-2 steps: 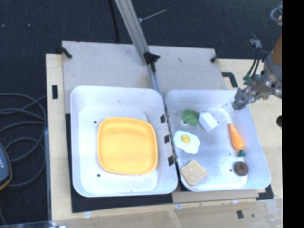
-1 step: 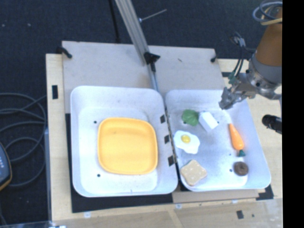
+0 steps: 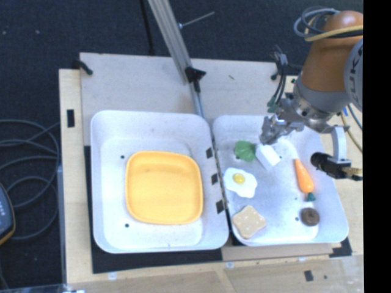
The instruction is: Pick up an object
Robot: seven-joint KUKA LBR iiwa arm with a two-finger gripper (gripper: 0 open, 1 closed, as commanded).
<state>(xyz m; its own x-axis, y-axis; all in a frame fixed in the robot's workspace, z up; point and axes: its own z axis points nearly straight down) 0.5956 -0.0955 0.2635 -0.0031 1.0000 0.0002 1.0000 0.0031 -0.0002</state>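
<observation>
The gripper [image 3: 272, 134] was seen poised just above a white block [image 3: 267, 155] in the right bin [image 3: 330, 221]; its finger state could not be told.

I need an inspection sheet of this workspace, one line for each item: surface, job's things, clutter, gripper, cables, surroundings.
Surface: wooden bench bearing left bin and right bin.
Job's things: right bin holds white block, green piece, fried egg, carrot, toast, brown disc; left bin holds yellow plate.
Clutter: nothing seen.
Gripper: gripper just above the white block; finger state unclear.
Cables: black cables on the floor, left.
Surroundings: dark floor, metal pole.
</observation>
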